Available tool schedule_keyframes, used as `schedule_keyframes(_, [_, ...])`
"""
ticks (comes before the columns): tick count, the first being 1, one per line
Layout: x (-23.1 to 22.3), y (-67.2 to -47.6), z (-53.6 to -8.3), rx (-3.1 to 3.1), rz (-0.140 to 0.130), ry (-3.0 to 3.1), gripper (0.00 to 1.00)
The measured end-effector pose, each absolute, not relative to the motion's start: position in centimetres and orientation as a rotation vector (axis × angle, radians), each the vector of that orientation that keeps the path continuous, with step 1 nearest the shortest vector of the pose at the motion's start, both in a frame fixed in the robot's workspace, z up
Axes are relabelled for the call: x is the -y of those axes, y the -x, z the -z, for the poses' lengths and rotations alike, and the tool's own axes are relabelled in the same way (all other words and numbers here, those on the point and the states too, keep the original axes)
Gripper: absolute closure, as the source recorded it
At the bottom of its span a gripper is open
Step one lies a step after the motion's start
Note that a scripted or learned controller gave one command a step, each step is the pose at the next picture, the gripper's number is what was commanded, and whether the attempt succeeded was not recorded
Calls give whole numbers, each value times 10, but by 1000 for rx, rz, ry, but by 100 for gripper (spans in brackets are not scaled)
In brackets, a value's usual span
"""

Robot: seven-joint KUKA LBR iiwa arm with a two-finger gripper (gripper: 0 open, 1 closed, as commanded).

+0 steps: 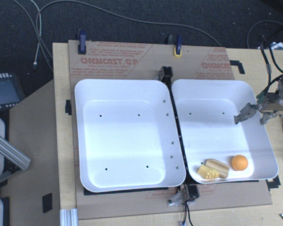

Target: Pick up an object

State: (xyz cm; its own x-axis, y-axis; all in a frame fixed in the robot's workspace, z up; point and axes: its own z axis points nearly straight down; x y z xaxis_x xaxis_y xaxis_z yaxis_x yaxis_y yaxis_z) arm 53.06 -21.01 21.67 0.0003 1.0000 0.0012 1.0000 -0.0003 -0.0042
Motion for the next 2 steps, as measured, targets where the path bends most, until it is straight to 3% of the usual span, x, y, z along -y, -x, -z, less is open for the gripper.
schedule_keyframes(2, [206,-537,-97,2218,-4,2218,0])
